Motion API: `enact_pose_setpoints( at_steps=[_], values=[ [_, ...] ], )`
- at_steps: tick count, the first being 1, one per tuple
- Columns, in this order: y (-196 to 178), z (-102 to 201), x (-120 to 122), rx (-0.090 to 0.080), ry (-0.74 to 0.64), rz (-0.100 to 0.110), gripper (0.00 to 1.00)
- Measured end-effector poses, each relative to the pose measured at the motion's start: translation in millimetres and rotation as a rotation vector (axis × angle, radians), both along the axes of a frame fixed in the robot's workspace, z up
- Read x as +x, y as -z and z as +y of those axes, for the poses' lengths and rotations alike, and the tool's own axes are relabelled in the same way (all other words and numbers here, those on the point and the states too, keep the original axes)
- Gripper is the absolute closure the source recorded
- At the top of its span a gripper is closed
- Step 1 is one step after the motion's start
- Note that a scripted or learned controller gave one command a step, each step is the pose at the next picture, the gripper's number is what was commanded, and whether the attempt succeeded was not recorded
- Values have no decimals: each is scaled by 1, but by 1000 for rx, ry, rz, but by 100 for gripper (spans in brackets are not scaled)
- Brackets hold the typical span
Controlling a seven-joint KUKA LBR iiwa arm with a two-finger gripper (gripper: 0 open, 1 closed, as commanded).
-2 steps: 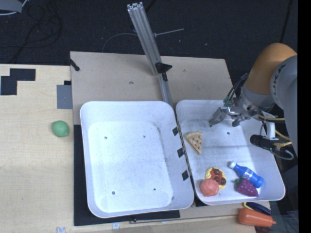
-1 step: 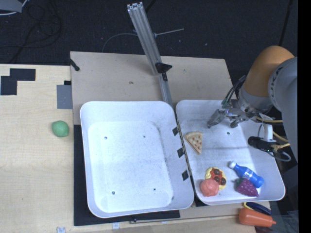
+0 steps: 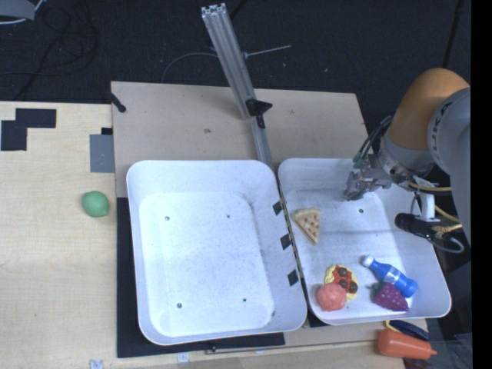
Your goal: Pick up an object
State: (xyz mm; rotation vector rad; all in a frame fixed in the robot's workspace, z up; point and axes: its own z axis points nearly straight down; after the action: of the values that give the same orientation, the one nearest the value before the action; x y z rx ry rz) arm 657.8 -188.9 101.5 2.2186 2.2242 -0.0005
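Camera view: the grey arm (image 3: pixel 430 129), with its orange band uppermost, is reaching in from the right and is holding the gripper (image 3: pixel 357 189) over the upper part of the right bin (image 3: pixel 430 283). Whether the gripper is open or closed cannot be told at this distance, and nothing is showing in its grasp. The candidate objects are all lying in the right bin, below the gripper. A waffle wedge (image 3: pixel 307 224) is lying nearest, down and to the left of the gripper, close to the bin's left wall and apart from the tool. Well below, along the bin's lower edge, a red round piece (image 3: pixel 331 297) is touching a yellow piece with dark spots (image 3: pixel 341 278); just beside these, a blue bottle (image 3: pixel 392 274) is lying tilted above a purple grape bunch (image 3: pixel 390 297). The left bin (image 3: pixel 138 183) is sitting beside the right one, their walls meeting. Outside the bins, a green ball (image 3: pixel 95 204) is resting on the bench (image 3: pixel 46 244) at left, and an orange object (image 3: pixel 405 346) is lying below the right bin.
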Motion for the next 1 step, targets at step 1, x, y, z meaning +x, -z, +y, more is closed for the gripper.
enact_pose_setpoints(
  at_steps=[1],
  values=[
    [-59, 8, -1, -1, 2, -5, 100]
  ],
)
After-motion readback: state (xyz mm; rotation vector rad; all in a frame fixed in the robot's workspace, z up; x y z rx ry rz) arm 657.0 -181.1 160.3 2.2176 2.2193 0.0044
